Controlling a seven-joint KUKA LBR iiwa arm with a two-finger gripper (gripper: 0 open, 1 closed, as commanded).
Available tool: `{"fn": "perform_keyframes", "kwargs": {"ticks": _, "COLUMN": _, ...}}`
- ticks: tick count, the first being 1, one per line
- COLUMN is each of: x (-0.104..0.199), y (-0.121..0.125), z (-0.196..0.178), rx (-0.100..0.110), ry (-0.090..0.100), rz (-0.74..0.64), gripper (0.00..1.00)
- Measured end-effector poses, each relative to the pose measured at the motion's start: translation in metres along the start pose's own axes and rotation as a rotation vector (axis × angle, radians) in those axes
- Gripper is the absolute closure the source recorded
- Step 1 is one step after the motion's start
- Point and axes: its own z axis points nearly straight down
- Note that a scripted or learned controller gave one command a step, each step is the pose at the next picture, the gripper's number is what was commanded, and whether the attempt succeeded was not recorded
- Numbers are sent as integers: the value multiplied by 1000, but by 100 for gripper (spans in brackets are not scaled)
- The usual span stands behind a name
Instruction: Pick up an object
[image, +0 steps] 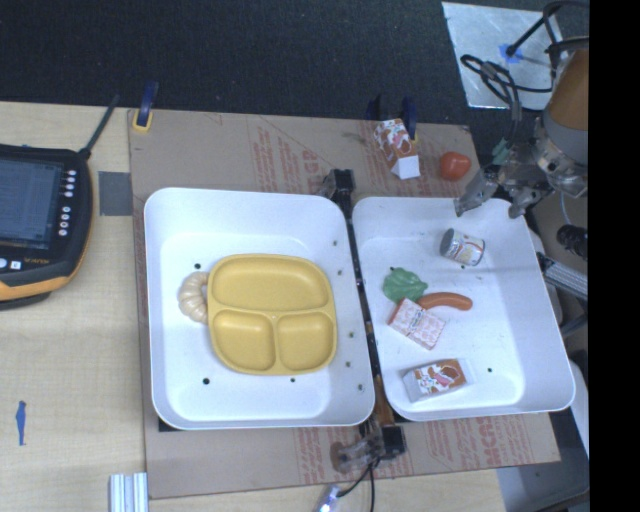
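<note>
A pale wooden tabletop (60, 400) carries a brown cardboard sheet with two shallow white plastic bins. The left bin (170, 300) holds a yellow three-compartment tray (272, 312). The right bin (510, 330) gathers loose pickable items, the nearest being a small silver can (462, 246) lying on its side. The hand (496, 200) hovers at that bin's far edge, fingers spread and empty, just beyond the can, likely poised to descend.

The bench (60, 400) bears cardboard (250, 150), two white bins (170, 300) and a pendant (40, 220).
</note>
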Motion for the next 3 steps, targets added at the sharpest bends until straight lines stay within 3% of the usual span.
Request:
{"fn": "perform_keyframes", "kwargs": {"ticks": 1, "x": -33, "y": 0, "z": 59, "rx": 1, "ry": 0, "rz": 0, "gripper": 0}}
{"fn": "perform_keyframes", "kwargs": {"ticks": 2, "x": -11, "y": 1, "z": 110, "rx": 2, "ry": 0, "rz": -2, "gripper": 0}}
{"fn": "perform_keyframes", "kwargs": {"ticks": 3, "x": -12, "y": 1, "z": 98, "rx": 2, "ry": 0, "rz": -4, "gripper": 100}}
